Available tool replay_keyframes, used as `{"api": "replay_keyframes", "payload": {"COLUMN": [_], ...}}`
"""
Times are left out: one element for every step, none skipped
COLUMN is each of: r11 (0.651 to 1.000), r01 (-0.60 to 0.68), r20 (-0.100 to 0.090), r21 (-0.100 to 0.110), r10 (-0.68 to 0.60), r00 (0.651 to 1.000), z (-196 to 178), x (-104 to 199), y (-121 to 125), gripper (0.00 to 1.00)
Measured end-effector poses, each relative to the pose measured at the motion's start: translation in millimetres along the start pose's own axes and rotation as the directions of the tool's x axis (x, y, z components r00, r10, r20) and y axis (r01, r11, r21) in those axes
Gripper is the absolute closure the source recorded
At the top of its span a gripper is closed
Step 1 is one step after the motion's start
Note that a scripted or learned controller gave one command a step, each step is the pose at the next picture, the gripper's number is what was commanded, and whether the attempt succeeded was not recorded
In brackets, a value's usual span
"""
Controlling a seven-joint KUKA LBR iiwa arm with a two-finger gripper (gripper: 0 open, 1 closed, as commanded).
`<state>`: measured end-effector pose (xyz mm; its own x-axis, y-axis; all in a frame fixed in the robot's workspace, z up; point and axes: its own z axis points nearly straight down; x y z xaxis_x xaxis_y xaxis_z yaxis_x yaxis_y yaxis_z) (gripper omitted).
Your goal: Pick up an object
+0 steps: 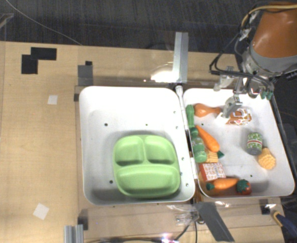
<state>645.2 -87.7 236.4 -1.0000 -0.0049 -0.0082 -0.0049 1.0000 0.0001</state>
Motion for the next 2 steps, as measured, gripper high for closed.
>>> {"api": "replay_keyframes", "payload": {"r11": [0.998,0.991], "r01": [-0.07,-0.137], "r20": [0.005,0.007], "r21": [0.0,0.0], "r10": [0.07,0.137], "r00": [0.998,0.991], "z": [138,146], "x": [23,56], "y": [-32,2], "gripper": [0.0,0.0]}}
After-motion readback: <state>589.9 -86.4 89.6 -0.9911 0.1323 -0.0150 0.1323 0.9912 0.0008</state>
